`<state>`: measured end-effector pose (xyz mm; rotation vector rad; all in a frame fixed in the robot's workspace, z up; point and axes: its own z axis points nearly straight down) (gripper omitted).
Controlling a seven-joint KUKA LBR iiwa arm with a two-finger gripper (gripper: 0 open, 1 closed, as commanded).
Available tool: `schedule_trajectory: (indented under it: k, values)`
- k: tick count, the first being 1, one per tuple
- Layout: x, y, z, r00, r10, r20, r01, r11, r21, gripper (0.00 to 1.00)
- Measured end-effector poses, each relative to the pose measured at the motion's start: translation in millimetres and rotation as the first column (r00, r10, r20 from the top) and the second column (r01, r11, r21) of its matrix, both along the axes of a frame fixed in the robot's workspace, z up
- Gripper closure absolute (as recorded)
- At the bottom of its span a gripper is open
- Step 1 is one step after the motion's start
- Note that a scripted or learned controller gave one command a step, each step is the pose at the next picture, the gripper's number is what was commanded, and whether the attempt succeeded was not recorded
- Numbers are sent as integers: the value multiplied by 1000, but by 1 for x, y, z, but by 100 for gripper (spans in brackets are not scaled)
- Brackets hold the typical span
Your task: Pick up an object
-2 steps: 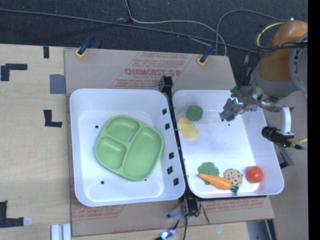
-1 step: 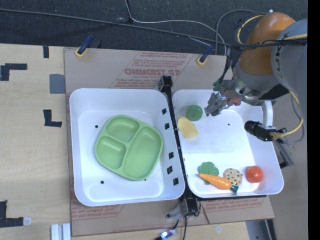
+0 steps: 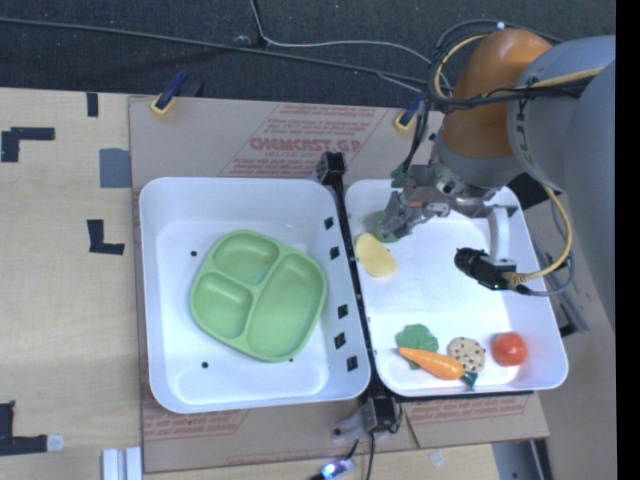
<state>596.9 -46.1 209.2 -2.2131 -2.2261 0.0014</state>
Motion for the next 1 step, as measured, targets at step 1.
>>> schedule_trajectory:
  k: [1]
  values:
    - [4, 56, 15, 1000, 1, 2, -1, 1000, 1, 100]
